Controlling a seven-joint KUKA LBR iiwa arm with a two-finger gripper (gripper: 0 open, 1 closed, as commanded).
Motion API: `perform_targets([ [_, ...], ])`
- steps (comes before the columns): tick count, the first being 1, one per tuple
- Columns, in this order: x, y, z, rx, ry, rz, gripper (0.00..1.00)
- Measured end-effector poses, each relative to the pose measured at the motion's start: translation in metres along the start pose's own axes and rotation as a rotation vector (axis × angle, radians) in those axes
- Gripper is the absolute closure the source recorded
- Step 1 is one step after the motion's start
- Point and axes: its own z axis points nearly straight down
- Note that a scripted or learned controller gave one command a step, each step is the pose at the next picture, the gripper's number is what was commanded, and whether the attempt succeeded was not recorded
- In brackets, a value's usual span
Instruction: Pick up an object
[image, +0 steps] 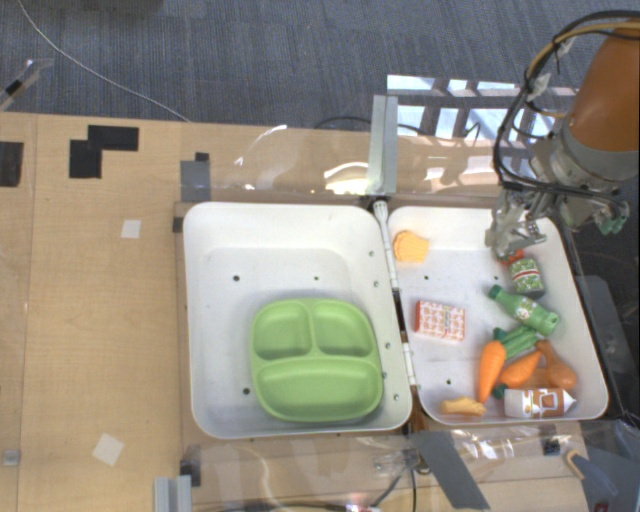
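Two white bins are sitting on the bench; the pincer (516, 236) is hanging over the right bin's (452, 285) far right corner, just above a small red-labelled can (525, 274), seemingly lining up a grasp. Whether it is parted, I cannot tell.

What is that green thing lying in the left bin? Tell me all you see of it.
It is a green plate with rounded corners, looking like matte plastic. Raised ridges split it into three compartments: two smaller ones at the far side, one wide one nearer the camera. It lies flat, face up, on the floor of the left bin, toward the near right part. Nothing lies in it.
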Motion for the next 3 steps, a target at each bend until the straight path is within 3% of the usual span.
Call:
perform_targets([
  [1,-0.059,-0.007,-0.090,0.002,-0.006,0.105,1.00],
  [2,-0.048,-0.039,-0.141,0.004,-0.004,0.159,1.00],
  [3,-0.001,-0.060,-0.066,-0.001,0.005,-0.001,1.00],
])
